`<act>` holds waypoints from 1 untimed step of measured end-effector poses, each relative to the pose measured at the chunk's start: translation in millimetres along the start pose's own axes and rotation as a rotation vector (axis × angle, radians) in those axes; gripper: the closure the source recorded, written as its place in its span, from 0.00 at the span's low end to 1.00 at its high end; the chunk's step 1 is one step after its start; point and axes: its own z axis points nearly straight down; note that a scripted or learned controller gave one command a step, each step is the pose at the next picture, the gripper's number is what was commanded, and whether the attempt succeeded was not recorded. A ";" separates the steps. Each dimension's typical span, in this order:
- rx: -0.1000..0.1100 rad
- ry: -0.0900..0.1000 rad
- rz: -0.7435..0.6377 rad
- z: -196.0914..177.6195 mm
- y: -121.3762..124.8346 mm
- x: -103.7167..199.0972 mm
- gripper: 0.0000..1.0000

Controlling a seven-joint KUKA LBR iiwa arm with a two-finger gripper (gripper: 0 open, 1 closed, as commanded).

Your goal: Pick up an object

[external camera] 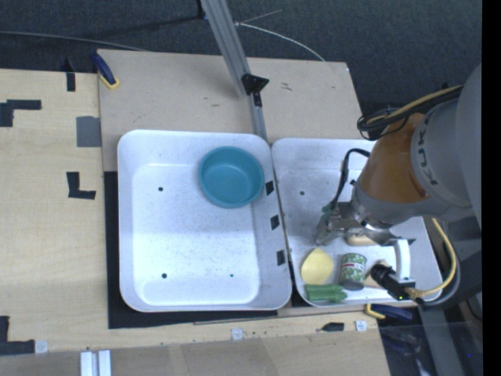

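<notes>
The right bin [309, 171] holds a pale yellow rounded object [317, 266], a small green-labelled can [352, 270] and a flat green item [326, 293], all near its front edge. My gripper [335, 227] hangs low inside this bin, just above and behind the yellow object and the can. The grey arm with its orange band [395, 171] comes in from the right and covers the bin's right part. A blue bowl [231, 176] sits at the back right of the left bin [149, 233].
A slanted metal pole [231, 41] runs from the top down to the divide between the bins. Cables loop beside the arm at the right. Black tape marks lie on the bench at the left.
</notes>
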 end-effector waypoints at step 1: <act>-0.007 -0.002 0.001 -42.5 -4.0 2.2 1.00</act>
